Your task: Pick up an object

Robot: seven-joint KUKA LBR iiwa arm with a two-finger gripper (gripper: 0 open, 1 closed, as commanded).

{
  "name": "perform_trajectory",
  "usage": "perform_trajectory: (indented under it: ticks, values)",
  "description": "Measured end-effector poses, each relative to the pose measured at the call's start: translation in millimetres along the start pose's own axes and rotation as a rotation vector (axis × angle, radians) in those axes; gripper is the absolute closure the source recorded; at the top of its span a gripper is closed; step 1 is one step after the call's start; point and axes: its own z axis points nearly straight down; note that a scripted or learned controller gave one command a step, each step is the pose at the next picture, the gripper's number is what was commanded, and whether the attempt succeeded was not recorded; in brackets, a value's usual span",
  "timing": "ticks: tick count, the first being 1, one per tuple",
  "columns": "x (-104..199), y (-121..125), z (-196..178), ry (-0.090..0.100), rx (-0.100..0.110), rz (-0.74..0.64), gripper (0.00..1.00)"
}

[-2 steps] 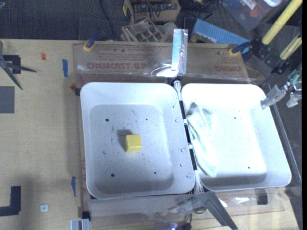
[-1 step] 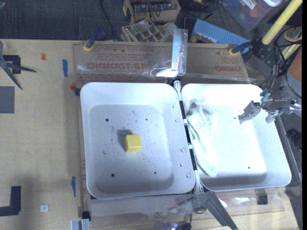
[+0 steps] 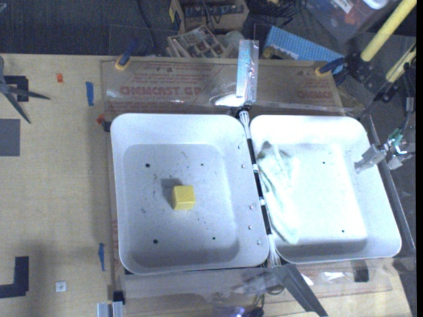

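Near middle of left bin [image 3: 132, 137]: small yellow block [image 3: 184, 197], lying flat on bin floor, alone. Right bin [image 3: 357, 243] just beside it, rims touching along centre; crumpled clear plastic [image 3: 277, 183] lies against its left wall. Gripper [image 3: 380, 154] sits at right bin's right rim, well apart from block. Cannot tell how fingers stand. Both bins rest on pale wooden desk [image 3: 53, 197].

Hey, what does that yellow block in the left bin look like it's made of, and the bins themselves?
The yellow block looks like foam or sponge: matte, soft-edged, no shine, though the picture is too coarse to be sure. The left bin and right bin look like moulded white plastic, smooth with rounded rims and a slight sheen.
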Motion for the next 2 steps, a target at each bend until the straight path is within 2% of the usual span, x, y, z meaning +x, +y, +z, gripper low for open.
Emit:
perform_trajectory:
  ticks: [2]
  values:
    - [-0.2,-0.1,0.0,0.0,0.0,0.0,0.0]
